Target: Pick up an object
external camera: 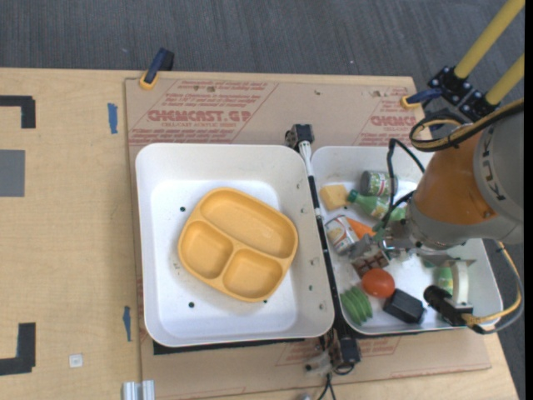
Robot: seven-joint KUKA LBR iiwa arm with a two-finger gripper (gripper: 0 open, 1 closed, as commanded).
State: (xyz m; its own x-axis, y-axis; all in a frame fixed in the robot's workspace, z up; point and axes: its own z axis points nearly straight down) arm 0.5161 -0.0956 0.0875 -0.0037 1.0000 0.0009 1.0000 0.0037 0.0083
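Observation:
My gripper (381, 245) is low inside the right bin (358, 157), near its middle. It hangs just above a brown chocolate-like piece (371, 263) and a red tomato (379, 283). An orange carrot (360, 226) and a silvery packet (340, 233) lie just to its left. A green bottle (367, 199) and a small green-labelled can (376, 182) sit behind it. The grey and orange arm (454, 194) covers the bin's right half. I see nothing lifted.
A yellow block (334, 196), a green ridged vegetable (356, 303), a black block (405, 307) and a white-green item (450, 278) also lie in the right bin. The left bin (158, 223) holds a yellow three-part tray (237, 244). A black clip (300, 134) sits between the bins.

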